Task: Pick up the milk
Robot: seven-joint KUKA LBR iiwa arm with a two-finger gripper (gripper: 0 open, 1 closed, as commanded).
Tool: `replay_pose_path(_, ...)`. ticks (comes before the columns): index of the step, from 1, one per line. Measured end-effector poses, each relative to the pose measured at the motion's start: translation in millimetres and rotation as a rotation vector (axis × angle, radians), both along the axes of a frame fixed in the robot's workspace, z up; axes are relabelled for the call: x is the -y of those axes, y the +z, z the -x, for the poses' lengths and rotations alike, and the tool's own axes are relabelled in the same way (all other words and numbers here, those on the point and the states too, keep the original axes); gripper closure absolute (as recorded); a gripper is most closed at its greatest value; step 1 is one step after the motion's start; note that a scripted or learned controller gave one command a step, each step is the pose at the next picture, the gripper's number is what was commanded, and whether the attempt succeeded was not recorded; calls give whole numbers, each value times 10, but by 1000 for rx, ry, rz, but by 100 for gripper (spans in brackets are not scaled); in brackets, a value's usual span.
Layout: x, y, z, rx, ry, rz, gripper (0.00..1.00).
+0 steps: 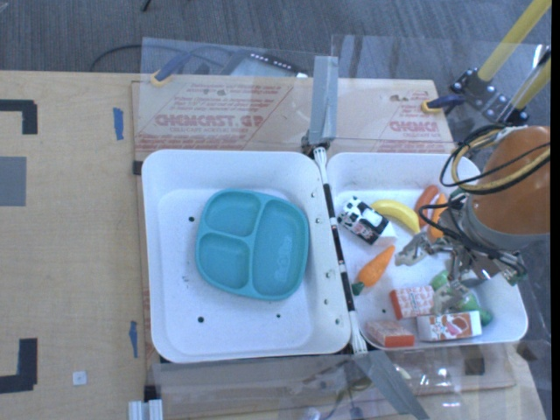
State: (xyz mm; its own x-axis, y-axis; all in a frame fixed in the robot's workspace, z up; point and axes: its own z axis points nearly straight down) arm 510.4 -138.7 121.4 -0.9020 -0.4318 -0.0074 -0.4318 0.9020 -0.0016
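A: Where's the milk (362, 220)?
B: Right bin (376, 168), upper left part. Small black-and-white carton w/ cow-spot pattern, lying tilted, close to the divider btwn the two bins. Nothing's gripping it.

A: What's around it?
B: Banana (398, 213) just beside it on the right, looks like it's touching or nearly so. Carrot (376, 266) below it, slanted, apart from the carton. Lower down: a red-and-white box (411, 301), a white carton w/ red print (450, 325) near the bin's front wall, and a red flat item (389, 334) at the front left corner. Something orange-red (430, 203) sits right of the banana, partly behind the arm. A green thing (473, 304) pokes out next to the white carton, partly hidden.

A: And the arm?
B: Comes in from the right, orange band over the right bin's far side. Gripper (437, 256) hangs over the bin's middle-right, well apart from the milk, nearer the red-and-white box.

A: Jaws open or closed?
B: Look spread apart, metal fingers (411, 250) splayed out, nothing btwn them.

A: Left bin?
B: Left bin (166, 182) has a teal plate (254, 245) w/ three compartments, roughly centred. Both bins sit on the table (70, 234).
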Motion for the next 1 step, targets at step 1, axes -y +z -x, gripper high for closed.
replay_pose_path(1, 537, -273, 66, 33, 14, 7, 0)
